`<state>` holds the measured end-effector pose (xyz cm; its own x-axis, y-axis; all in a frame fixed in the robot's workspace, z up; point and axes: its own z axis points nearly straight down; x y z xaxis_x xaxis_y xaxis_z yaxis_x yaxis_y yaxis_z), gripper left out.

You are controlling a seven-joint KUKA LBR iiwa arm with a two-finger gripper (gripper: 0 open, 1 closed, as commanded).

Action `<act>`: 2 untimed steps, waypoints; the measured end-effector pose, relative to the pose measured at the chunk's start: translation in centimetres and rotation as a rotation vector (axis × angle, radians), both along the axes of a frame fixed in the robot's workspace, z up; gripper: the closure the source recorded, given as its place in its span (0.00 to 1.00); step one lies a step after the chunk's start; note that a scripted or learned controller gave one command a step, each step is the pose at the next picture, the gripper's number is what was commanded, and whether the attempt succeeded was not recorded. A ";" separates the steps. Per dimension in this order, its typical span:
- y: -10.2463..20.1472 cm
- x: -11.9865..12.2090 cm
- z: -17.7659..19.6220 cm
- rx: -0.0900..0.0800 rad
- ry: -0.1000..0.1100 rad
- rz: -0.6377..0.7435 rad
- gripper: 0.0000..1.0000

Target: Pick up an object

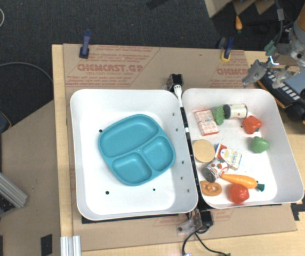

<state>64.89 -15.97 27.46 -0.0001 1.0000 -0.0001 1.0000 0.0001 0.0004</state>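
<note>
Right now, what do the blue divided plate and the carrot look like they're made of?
Blue divided plate: likely molded plastic, matte with a soft sheen, one even colour, rounded compartment ridges. Carrot: probably toy plastic, smooth with an even orange; too small to be sure.

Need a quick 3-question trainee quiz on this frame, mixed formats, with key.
1. True or false: the teal divided plate lies in the left bin.
2. Multiple choice: which object lies nearest the near edge of the right bin? A) green pepper B) carrot C) red tomato
3. Fill in: the gripper is outside the bins, beyond the ____ bin's far edge.

Key: 1 true; 2 C; 3 right.
</note>
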 end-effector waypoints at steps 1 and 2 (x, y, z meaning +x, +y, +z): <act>-2.8 -1.8 -14.6 -0.002 -0.004 0.000 0.00; -6.5 1.8 15.9 -0.010 -0.022 0.002 0.00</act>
<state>66.72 -22.48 43.32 -0.0015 1.0000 -0.0097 0.9997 0.0018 0.0223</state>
